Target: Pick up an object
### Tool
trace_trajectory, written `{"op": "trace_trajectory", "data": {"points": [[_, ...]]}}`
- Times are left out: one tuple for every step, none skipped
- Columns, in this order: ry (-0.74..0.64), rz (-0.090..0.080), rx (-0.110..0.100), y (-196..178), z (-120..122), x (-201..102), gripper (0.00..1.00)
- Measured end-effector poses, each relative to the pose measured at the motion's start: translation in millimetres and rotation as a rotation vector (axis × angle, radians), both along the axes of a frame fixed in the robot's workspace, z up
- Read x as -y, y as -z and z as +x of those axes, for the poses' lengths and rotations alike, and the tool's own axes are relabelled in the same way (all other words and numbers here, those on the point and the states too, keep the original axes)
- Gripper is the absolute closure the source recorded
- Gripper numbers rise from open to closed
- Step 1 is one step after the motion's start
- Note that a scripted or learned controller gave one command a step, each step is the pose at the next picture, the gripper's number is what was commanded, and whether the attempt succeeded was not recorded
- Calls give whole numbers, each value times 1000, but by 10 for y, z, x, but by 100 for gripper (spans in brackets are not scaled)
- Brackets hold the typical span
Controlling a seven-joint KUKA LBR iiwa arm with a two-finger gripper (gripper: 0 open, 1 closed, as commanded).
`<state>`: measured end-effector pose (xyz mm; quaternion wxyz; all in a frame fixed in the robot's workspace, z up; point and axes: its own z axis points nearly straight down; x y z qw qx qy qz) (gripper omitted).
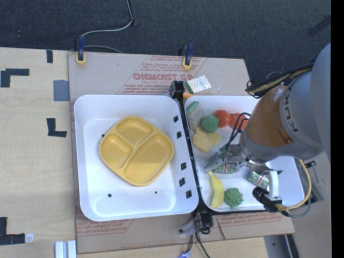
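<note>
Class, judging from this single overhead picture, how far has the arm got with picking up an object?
Done: the arm has reached into the right bin, and its tool sits low among the toys above the banana. In hand: nothing visibly gripped. Left: grasp and lift an item; the yellow tray lies in the left bin.

arm (pixel 309 106): thick rounded grey casing, smooth and matt, with a faint lighter seam curving across the shell. band (pixel 269 122): broad glossy orange ring above the wrist, darker in shade on its lower side. cables (pixel 271 82): thin black leads with a yellow one alongside, running over the top of the casing; a further black and yellow cable (pixel 307 184) loops out low at the wrist. gripper (pixel 228 163): metallic grey hardware with small dark parts and thin wires running into it; finer detail too blurred to tell.
</note>
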<state>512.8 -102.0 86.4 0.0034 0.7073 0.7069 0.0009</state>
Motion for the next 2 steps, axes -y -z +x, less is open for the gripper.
{"op": "trace_trajectory", "data": {"points": [[0,2,-2,-94,-3,-7,100],[-2,3,-5,-1302,-148,-482,100]]}}
